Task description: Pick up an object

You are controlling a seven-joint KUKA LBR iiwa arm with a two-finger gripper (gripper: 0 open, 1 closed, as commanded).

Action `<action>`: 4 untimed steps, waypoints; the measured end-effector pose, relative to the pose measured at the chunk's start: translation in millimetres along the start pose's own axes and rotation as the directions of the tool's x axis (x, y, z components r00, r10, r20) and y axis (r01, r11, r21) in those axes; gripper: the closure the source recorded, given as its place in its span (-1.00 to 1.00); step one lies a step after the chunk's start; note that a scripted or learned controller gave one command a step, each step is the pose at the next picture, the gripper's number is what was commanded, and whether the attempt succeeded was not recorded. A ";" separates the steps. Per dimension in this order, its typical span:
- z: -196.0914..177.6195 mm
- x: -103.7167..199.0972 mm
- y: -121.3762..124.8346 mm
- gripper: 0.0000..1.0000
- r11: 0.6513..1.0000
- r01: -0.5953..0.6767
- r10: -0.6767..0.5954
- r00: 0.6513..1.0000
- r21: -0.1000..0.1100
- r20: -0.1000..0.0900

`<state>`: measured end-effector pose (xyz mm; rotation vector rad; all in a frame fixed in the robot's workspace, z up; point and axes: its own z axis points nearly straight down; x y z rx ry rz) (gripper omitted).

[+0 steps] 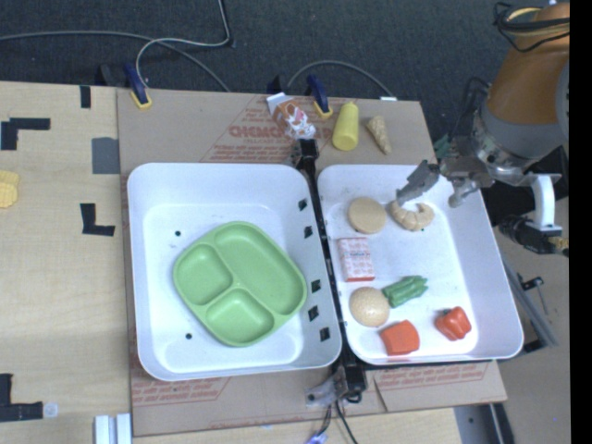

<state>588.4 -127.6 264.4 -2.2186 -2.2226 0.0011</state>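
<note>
The right bin (481, 248) holds several toy foods: a tan round bun (367, 215), a curled beige shrimp-like piece (413, 215), a red-and-white packet (355, 258), a green pepper (404, 290), a pale ball (369, 307), an orange-red block (400, 339) and a small red pepper (453, 323). My gripper (435, 189) hangs over the bin's upper right part, just above and right of the beige piece. Its two fingers are spread apart with nothing between them.
The left bin (153, 248) carries a green divided plate (239, 282). Behind the bins on the cardboard lie a yellow bottle (345, 126), a beige cone (378, 134) and a small wrapped item (294, 117). Cables run along the back.
</note>
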 end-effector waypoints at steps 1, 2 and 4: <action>128.5 32.7 12.9 -1.00 1.000 0.000 0.000 1.000 0.002 0.000; 178.5 33.8 38.1 -1.00 1.000 0.000 0.000 1.000 -0.003 0.001; 168.7 27.1 54.1 1.00 1.000 0.002 -0.002 1.000 -0.003 0.001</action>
